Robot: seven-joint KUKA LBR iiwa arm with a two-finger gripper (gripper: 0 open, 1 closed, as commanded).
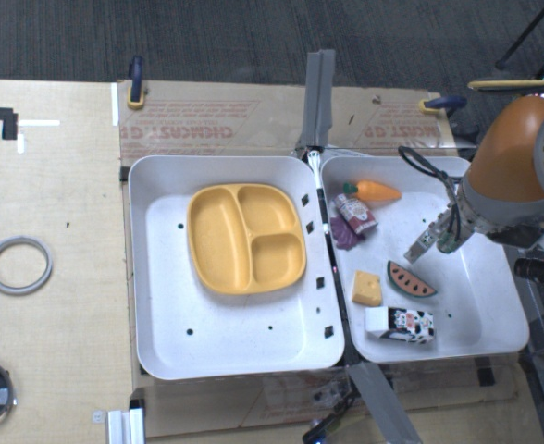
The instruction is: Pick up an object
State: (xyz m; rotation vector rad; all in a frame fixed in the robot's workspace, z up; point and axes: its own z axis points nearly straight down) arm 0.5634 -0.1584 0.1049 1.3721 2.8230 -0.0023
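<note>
Still nothing lifted — gripper (418,249) hangs in right bin (494,333) just above watermelon slice (411,280); fingers' state unclear, cannot tell. Grasp and lift remain — all objects resting.

Lab: clamped cardboard (281,118), white bins (152,276), tape roll (18,265)

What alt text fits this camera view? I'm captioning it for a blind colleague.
A grey and orange robot arm reaches from the right, its hand above the right white bin, which holds a toy carrot, watermelon slice, cheese wedge, purple packet and cow-print carton. The left bin holds a yellow divided plate.
</note>
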